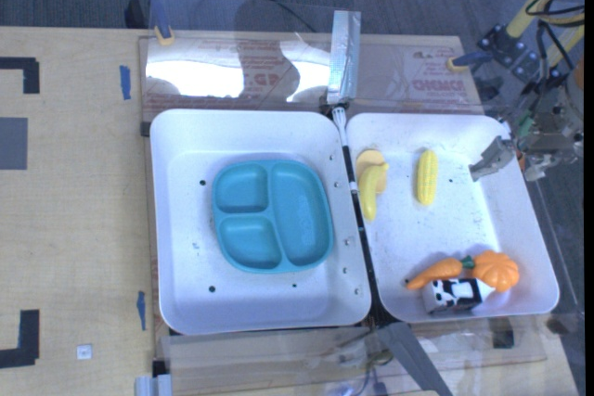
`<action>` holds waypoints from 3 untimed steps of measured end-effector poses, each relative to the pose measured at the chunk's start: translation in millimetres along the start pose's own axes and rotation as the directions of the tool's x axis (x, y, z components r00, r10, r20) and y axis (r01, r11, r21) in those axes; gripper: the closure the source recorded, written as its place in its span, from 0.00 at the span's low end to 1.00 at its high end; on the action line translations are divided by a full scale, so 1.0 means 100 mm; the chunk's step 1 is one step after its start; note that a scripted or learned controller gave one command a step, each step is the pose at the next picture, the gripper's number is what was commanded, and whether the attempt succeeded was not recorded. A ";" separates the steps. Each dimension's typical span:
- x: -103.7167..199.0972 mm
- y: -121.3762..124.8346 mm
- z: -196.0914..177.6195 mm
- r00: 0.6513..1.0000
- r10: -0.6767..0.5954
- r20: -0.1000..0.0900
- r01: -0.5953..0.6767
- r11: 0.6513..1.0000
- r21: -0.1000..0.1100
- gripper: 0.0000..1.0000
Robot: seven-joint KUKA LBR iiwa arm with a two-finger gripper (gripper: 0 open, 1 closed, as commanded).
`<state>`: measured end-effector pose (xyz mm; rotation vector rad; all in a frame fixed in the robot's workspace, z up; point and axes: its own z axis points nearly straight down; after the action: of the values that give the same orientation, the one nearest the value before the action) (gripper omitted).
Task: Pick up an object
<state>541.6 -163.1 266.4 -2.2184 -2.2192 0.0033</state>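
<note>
Gripper [489,160] apparently hovers right of corn [426,177].

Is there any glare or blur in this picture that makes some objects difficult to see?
In the camera view, strong glare washes the clear panel behind the left bin; lighting on the divided blue plate, corn cob and banana is even, with soft shadows; the gripper at the right bin's edge is dim and slightly blurred, as is the small black-and-white toy.
</note>
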 end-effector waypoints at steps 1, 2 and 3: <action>0.06 -0.10 1.15 0.982 -0.190 -0.004 0.190 0.982 0.006 0.00; 0.06 0.15 1.15 0.986 0.164 0.001 -0.164 0.986 -0.004 0.00; 0.22 0.57 1.80 0.996 -0.092 0.002 0.092 0.996 -0.007 0.00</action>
<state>597.7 -140.8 85.8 -2.1187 -2.3232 -0.0023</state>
